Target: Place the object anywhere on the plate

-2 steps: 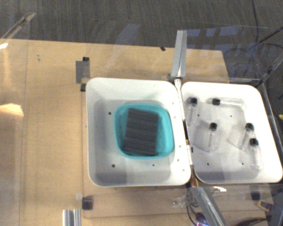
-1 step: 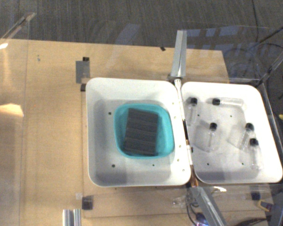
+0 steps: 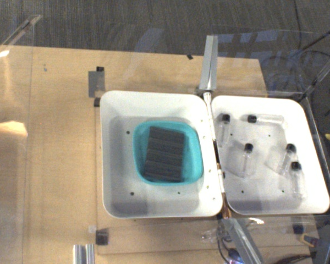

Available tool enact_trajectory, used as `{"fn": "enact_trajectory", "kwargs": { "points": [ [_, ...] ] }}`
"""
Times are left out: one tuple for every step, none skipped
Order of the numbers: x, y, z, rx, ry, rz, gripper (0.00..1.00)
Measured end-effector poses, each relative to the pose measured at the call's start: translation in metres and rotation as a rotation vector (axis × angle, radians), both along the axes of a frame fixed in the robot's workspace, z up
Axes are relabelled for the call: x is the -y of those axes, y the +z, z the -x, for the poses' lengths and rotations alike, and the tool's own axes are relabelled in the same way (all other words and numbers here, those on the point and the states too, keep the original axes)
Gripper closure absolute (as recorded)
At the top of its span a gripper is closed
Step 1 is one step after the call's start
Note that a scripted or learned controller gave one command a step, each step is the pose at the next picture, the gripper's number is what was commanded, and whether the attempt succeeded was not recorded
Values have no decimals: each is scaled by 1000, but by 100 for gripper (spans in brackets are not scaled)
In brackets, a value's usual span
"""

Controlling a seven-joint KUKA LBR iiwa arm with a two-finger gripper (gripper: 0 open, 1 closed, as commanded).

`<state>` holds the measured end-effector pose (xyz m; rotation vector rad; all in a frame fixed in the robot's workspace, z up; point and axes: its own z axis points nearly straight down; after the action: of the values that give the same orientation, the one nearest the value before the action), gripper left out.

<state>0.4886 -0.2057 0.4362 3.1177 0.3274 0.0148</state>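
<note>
On desk (image 3: 55,164), two white bins side by side. Left bin (image 3: 115,197) holds teal plate (image 3: 193,164) with dark ribbed block (image 3: 165,154) lying flat on it, tilted slightly. Right bin (image 3: 313,202) holds five clear vials (image 3: 246,157) with black caps, scattered, apart. Tool state: cannot tell. Judgement: block already sits on plate; for a vial, approach from above, grip across body, lower onto bare plate rim beside block.

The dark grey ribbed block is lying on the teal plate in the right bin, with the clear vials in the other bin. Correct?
Not quite. The camera view shows the dark grey ribbed block lying on the teal plate in the left bin, not the right. The clear vials lie in the right bin.
</note>
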Motion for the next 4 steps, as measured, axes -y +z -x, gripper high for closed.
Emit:
{"fn": "enact_trajectory", "kwargs": {
  "points": [
    [0, 0, 0, 0, 1, 0, 0],
    [0, 0, 0, -1, 1, 0, 0],
    [0, 0, 0, -1, 2, 0, 0],
    [0, 0, 0, -1, 2, 0, 0]
  ]
}}
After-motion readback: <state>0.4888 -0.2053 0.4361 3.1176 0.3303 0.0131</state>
